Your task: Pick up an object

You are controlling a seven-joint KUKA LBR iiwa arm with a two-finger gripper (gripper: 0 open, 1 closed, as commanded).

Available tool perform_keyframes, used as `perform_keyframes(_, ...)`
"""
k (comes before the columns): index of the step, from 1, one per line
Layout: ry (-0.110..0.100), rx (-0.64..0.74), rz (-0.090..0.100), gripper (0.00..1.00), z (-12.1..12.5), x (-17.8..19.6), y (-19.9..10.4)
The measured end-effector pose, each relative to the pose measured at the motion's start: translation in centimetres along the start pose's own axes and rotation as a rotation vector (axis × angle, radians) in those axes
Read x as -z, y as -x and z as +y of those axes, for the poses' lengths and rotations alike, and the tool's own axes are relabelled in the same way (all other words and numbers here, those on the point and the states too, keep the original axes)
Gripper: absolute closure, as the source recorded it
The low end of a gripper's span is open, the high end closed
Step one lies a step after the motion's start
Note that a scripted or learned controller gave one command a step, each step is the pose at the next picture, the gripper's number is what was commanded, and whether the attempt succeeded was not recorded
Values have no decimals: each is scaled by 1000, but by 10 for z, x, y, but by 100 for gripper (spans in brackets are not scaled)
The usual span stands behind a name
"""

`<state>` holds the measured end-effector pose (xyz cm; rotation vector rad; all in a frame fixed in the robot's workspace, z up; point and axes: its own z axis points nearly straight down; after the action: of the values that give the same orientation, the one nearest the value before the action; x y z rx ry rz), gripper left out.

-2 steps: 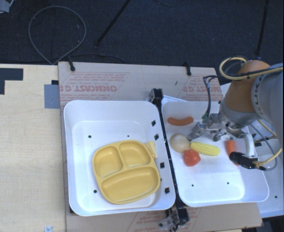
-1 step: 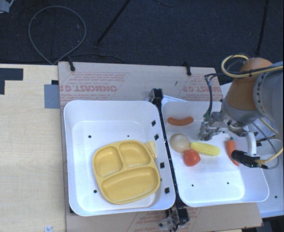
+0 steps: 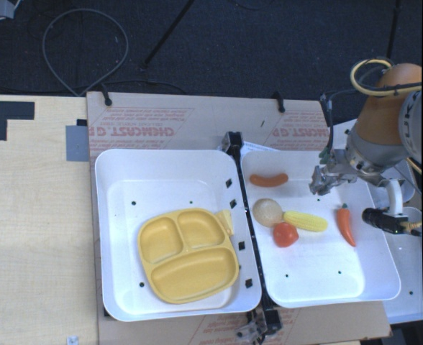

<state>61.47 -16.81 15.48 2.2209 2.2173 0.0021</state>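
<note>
My gripper (image 3: 325, 183) hangs over the far right part of the right bin (image 3: 373, 282), just inside its right-hand side, with my grey wrist and the orange band of my arm (image 3: 384, 113) reaching in behind it from the right. Nothing sits between my fingertips, and from this slanted view I cannot tell how far apart they stand. Below and around me the right bin holds five toy foods. A sausage (image 3: 269, 180) lies to the left of my gripper, toward the far wall of the bin, clearly apart from me. Nearer, at the middle of the bin's left half, an onion (image 3: 267, 211) rests just beside the divider, with a corn cob (image 3: 306, 222) lying crosswise and touching its right side, and a tomato (image 3: 285, 234) tucked against both of them on the near side. A carrot (image 3: 346, 226) lies to the right of the corn, its tip pointing toward the near edge, near my gripper but on its near side and not touching it. The left bin (image 3: 118, 192) carries a yellow divided plate (image 3: 188, 254) with three compartments, lying flat and turned at a slant, its right edge close to the divider between the bins.
</note>
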Motion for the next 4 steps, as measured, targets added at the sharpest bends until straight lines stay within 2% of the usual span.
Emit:
perform_keyframes(2, 0, 4, 1, 100, 8, 92, -6)
perform_keyframes(4, -9, 5, 4, 100, -33, 74, -89)
